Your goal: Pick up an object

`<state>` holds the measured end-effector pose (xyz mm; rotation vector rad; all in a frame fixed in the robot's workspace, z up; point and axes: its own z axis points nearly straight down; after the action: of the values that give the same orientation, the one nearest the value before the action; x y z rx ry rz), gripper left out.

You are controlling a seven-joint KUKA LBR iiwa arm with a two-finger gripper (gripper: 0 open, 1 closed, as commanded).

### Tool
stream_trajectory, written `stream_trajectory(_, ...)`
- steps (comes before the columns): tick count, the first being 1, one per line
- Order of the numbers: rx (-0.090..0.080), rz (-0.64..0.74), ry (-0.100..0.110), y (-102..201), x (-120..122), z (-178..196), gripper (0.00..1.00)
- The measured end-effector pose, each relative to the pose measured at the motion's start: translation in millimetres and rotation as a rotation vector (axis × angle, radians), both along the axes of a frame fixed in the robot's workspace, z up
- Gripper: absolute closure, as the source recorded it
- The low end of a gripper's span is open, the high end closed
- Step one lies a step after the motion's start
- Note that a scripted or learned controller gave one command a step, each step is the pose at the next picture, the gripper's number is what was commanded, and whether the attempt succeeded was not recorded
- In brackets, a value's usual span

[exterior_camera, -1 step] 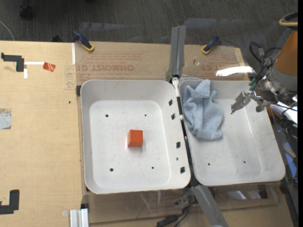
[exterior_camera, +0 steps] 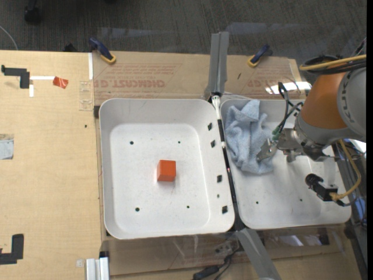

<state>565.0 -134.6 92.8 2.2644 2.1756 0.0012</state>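
Pincer (exterior_camera: 269, 149) on the grey arm with the orange band (exterior_camera: 326, 107) is down in the right-hand shallow white plastic bin (exterior_camera: 291, 206), its tip right at the edge of the crumpled pale blue cloth (exterior_camera: 245, 134). Honestly can't tell if it's clenched or released from this angle, the tip is a small dark blob against the fabric, and I can't say whether any cloth is actually between it. The cloth is bunched up in the back left part of that bin, pressed close to the wall next to the divider.

Over in the left-hand shallow white plastic bin (exterior_camera: 116, 174) sits a small orange-red cube (exterior_camera: 166, 171), roughly in the middle of the floor, well apart from the arm and touching nothing else.

Both bins sit side by side on the table, which is covered in brown cardboard sheets (exterior_camera: 151, 74) held at the far edge by two blue and yellow spring clamps (exterior_camera: 102, 49). A light wooden board (exterior_camera: 41, 156) lies to the left of the bins with a little red scrap (exterior_camera: 60, 82) and some black tape marks on it.
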Motion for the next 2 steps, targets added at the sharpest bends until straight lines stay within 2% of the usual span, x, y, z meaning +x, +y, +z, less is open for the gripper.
stream_trajectory(1,-0.001,-0.042,0.0,51.0,66.7,99.7,0.0)
stream_trajectory(2,-0.002,0.078,-0.002,40.0,94.9,1.6,0.0)
